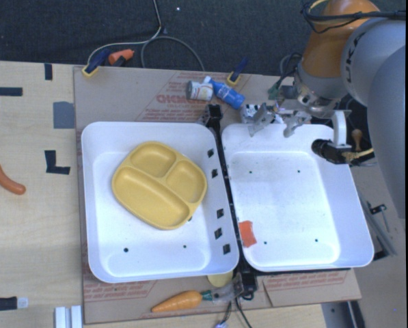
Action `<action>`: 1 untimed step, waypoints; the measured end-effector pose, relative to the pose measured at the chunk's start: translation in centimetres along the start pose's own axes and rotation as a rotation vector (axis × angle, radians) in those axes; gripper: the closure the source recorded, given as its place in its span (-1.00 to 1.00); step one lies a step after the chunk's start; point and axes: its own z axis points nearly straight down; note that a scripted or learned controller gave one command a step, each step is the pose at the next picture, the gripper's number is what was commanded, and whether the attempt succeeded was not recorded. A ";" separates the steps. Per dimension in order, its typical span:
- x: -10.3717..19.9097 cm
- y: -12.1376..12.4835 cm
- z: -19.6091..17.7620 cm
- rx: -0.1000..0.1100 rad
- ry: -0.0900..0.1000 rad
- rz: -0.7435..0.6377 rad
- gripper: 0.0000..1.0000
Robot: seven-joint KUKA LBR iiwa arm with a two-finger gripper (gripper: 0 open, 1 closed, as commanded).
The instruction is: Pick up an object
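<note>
Nearest lies a toy carrot (178, 301) on the cardboard (156, 101), whose red print is unreadable. Gripper (277, 123) hovers over the right bin's (347, 203) far rim, fingers spread, holding nothing. Orange block (247, 234) sits near-left in that bin; a yellow divided plate (160, 184) fills the left bin (94, 183).

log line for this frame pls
hand: above right bin's far rim, holding nothing | right bin: orange block | left bin: yellow divided plate | pick: not yet done
</note>
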 end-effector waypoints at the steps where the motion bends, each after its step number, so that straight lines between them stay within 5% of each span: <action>1: 6.3 -9.7 1.9 0.008 0.003 -0.001 -1.00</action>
